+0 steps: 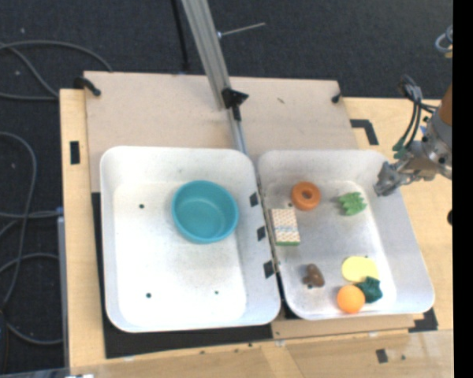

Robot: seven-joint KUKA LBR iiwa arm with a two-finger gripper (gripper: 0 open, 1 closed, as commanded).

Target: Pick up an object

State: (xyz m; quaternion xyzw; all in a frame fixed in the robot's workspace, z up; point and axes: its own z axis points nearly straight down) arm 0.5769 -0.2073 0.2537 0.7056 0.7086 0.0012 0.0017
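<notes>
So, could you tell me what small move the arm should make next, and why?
Probably a short slide left and down toward the green toy. The gripper sits over the right bin's upper right rim with nothing visibly in it, and that toy is the nearest object, lying apart from the orange ring.

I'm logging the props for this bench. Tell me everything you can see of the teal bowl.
The teal bowl is round, a uniform blue-green, and looks like smooth plastic. It stands upright with its opening facing up, and nothing shows inside it. It sits on the floor of the left bin, above centre and towards that bin's right side, apart from the walls. Nothing else touches it; the gripper is over at the right bin's far edge.
</notes>
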